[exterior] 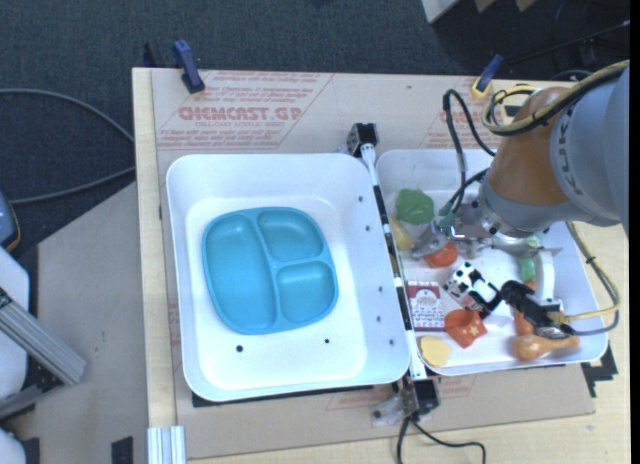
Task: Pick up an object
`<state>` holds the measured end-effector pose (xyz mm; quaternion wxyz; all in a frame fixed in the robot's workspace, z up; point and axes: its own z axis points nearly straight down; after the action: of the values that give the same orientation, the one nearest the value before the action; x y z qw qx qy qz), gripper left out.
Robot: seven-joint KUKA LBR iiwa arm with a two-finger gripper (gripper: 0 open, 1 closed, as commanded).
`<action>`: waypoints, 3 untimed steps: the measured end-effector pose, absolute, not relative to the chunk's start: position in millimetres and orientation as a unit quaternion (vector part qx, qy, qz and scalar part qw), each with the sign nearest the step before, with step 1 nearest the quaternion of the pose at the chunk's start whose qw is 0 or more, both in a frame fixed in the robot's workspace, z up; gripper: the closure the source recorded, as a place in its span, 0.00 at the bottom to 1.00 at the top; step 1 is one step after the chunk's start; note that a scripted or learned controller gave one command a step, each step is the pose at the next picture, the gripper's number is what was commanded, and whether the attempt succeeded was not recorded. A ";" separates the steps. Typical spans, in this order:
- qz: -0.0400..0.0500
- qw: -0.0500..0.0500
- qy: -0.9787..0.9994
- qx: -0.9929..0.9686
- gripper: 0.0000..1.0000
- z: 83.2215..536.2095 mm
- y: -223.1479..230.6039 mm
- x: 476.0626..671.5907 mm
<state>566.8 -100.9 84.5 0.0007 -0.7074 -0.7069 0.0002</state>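
Reaching over the right bin [588,282], the arm [560,167] sets its gripper [440,242], grip state impossible to tell, by a small orange-red toy [443,254]; a clean lift likely needs centring amid clutter.

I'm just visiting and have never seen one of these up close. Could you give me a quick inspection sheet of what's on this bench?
Surface: brown bench, two white bins side by side.
Job's things: right bin holds small toys, among them a green piece and a red carton.
Clutter: blue divided plate in the left bin.
Grippers: gripper low over the toys; grasp unclear.
Cables: black cable on the arm.
Surroundings: dark carpet.
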 end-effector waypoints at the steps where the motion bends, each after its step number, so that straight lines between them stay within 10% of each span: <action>1: 0.000 -0.001 -0.707 -0.707 0.00 84.4 -104.8 573.5; 3: 0.000 -0.001 -0.707 -0.707 0.00 84.6 -110.6 581.8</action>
<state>581.8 -110.6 84.6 -0.0010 -0.7071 -0.7071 -0.0002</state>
